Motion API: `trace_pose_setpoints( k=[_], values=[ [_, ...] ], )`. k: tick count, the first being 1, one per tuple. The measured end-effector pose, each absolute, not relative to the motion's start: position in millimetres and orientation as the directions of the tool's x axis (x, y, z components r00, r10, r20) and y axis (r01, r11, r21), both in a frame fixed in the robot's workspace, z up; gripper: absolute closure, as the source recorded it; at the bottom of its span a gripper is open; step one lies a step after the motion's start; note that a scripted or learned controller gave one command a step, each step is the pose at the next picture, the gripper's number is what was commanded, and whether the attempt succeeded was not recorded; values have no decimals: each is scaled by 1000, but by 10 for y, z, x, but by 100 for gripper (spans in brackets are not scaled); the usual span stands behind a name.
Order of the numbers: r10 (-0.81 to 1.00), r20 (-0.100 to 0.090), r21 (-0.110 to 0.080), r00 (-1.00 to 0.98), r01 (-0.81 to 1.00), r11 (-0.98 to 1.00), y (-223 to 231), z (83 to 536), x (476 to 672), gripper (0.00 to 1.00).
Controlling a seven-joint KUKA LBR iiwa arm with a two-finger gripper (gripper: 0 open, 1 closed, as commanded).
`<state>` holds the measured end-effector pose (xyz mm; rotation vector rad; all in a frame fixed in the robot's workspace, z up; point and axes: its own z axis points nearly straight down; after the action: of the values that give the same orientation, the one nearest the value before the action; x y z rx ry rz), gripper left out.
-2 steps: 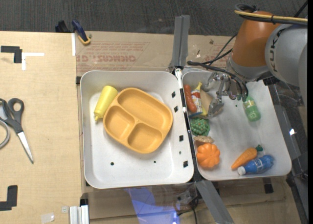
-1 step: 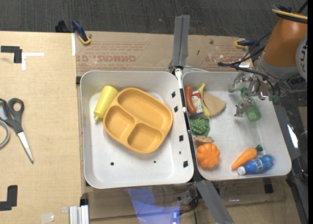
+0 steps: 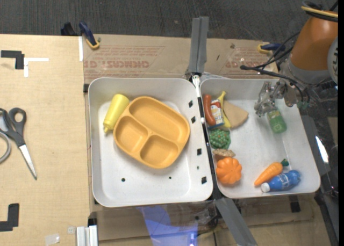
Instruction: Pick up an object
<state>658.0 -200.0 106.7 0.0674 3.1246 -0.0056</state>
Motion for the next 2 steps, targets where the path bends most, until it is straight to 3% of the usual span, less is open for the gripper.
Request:
trace_pose_setpoints(
  k=[1,2],
  values=[
    [43,-16,-3,-999,43,999,-1999,1067,6580,0],
    [41,-23,-5,-999,41,999,-1995,1180,6599,100]
  ],
)
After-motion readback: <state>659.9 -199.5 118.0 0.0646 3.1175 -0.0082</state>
